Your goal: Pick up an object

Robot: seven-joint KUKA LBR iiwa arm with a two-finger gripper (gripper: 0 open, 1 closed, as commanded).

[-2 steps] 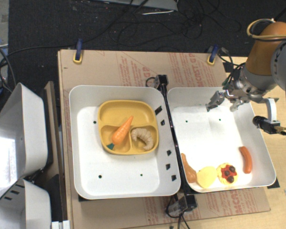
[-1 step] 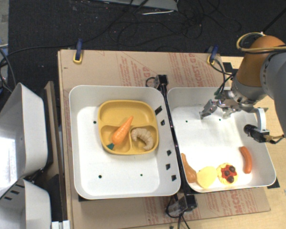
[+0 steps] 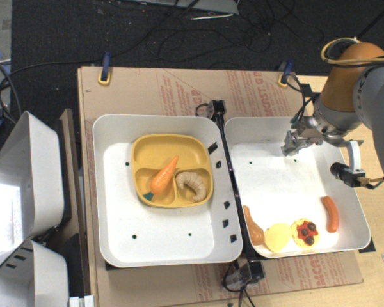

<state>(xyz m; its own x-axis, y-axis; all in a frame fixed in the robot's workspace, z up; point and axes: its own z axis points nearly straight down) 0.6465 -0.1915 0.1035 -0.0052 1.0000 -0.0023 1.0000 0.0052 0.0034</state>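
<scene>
gripper (image 3: 293, 144): low over the bare far part of the right bin (image 3: 269, 171)
grip state: cannot tell
right bin, near edge: drumstick (image 3: 253, 226), yellow disc (image 3: 278, 236), small pizza (image 3: 305, 231), sausage (image 3: 331, 213); all well apart from gripper
left bin (image 3: 160, 235): yellow divided plate (image 3: 147, 152) holding carrot (image 3: 164, 174) and shrimp (image 3: 192, 185)

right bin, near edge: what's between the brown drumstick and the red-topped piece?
A pale yellow round piece lies between the drumstick and the red-topped piece, close against both, as the camera view shows.
</scene>
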